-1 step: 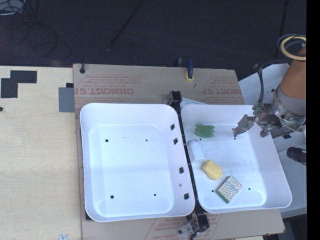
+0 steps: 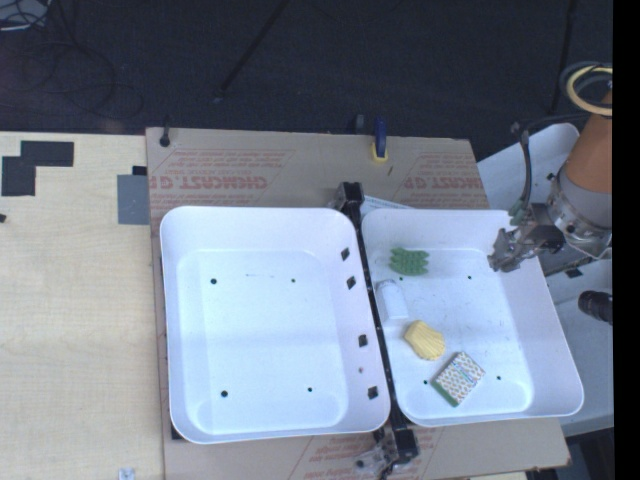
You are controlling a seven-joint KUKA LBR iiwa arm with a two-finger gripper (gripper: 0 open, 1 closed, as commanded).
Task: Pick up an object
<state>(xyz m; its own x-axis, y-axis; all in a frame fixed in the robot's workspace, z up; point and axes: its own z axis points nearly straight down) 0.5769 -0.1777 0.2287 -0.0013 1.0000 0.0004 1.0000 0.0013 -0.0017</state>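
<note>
While hovering at the right bin's (image 2: 560, 368) far right rim, gripper (image 2: 503, 253) reaching in from the right; green toy (image 2: 408, 261) lying nearest, off to its left, yellow piece (image 2: 425, 340) and sponge (image 2: 459, 378) sitting nearer the front. Grasping nothing; whether apart or together, cannot tell.

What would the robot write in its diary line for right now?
gripper: over right bin far right edge, holding nothing seen | in bin: green toy, yellow lump, patterned sponge
</note>
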